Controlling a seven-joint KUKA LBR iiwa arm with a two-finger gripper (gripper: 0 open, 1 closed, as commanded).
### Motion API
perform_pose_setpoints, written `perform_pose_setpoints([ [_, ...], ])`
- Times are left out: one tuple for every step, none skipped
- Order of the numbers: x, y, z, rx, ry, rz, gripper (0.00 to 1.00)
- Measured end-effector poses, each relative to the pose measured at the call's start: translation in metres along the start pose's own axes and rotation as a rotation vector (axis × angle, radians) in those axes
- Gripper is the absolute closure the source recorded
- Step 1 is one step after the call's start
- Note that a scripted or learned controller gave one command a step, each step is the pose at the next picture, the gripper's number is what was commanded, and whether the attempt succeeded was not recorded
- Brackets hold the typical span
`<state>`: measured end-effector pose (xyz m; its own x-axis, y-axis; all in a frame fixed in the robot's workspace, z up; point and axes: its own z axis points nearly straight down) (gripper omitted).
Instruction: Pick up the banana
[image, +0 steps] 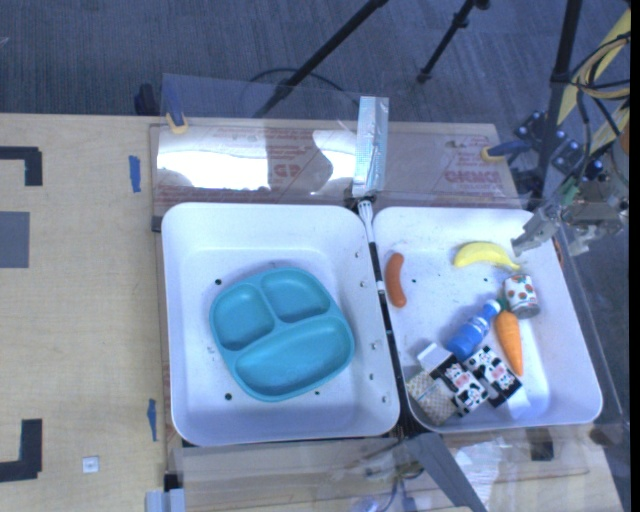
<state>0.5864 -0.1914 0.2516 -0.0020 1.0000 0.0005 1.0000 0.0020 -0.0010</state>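
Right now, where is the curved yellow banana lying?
The curved yellow banana lies in the right-hand white bin, near its far edge, beyond the small spotted can and right of the reddish sausage; the gripper is at its right tip.

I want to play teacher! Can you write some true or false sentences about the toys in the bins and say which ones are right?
1. The banana lies in the right bin. True.
2. The blue plate has the carrot on it. False: the carrot lies in the right bin, and nothing is on the plate.
3. The sausage lies near the right bin's left wall. True.
4. The banana lies in the left bin's corner. False: it lies in the right bin, near the gripper.
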Motion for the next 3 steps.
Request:
perform_pose_setpoints([
  [-0.010, 0.026, 0.139, -0.001, 0.000, -0.295, 0.00],
  [-0.022, 0.079, 0.163, 0.025, 0.026, -0.475, 0.00],
  [-0.026, 0.081, 0.155, 0.010, 0.005, -0.478, 1.00],
])
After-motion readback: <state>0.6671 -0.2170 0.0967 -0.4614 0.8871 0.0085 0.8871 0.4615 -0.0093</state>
